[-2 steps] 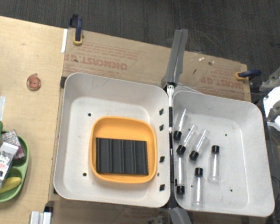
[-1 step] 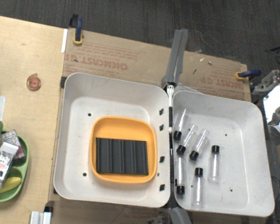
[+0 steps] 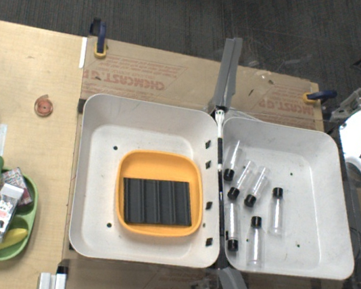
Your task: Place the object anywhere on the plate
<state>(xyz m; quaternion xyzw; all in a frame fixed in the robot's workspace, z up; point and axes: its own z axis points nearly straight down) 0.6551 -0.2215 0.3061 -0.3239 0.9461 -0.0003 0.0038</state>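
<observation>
Clear vials (image 3: 254,187) lie loose in the right bin (image 3: 329,158), well apart from the orange plate (image 3: 163,165) in the left bin. My end effector's state: cannot tell. Risk: round vials may roll or slip; neighbours crowd any approach.

One fixed overhead camera, slanted down, both bins (image 3: 89,159) framed
</observation>
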